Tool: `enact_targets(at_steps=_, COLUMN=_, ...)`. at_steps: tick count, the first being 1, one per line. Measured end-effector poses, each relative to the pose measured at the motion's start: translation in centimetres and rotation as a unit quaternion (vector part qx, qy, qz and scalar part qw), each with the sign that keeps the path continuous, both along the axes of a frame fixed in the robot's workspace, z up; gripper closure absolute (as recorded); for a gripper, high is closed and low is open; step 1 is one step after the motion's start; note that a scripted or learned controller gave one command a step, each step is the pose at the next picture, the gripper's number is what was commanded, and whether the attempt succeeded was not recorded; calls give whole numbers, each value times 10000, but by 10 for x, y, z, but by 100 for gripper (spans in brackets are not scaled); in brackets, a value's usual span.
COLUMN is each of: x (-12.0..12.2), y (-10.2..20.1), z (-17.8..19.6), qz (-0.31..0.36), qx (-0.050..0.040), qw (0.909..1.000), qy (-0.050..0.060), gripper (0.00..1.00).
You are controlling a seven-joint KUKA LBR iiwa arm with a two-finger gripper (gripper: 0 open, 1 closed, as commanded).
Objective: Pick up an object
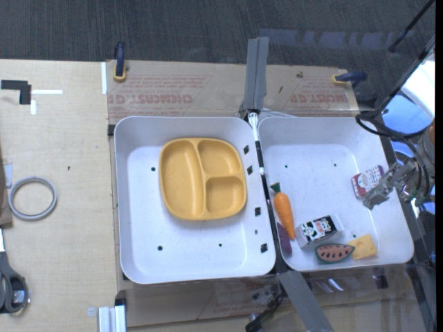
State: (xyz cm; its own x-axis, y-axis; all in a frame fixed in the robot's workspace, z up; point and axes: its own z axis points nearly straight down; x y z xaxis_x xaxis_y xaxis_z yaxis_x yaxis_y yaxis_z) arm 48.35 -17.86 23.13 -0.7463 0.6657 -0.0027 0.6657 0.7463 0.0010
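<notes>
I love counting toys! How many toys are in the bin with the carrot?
5: carrot at left wall, milk carton, watermelon slice, cheese near front, packet at right. More may hide.

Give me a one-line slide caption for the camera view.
Gripper hovers at a red-and-white packet in the right bin; yellow divided plate sits in the left bin.

- We see even, soft light across the bench, bright without harsh contrast.
- Both white bins come out near overexposed, their floors pale and flat.
- The yellow plate casts only a faint shadow.
- At the right edge a bluish-white glare blows out detail.
- The picture is slightly soft, and small things in the right bin lack crisp edges.
</notes>
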Motion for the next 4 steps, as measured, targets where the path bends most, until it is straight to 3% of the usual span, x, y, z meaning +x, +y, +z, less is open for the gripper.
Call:
enact_targets(at_steps=1, x=12, y=-21, z=-139, qz=-825, qx=2, qw=9966, qy=7, gripper=100)
enact_targets(at_steps=2, x=67, y=3, z=-140, qz=-4006, qx=0, qw=9162, qy=16, gripper=100)
enact_targets(at_steps=3, x=45, y=114, z=-4, qz=-4944, qx=-4, qw=8692, qy=16, gripper=100)
enact_targets(at_steps=4, x=-5, y=103, z=45, qz=-3833, qx=-4, qw=9236, qy=17, gripper=100)
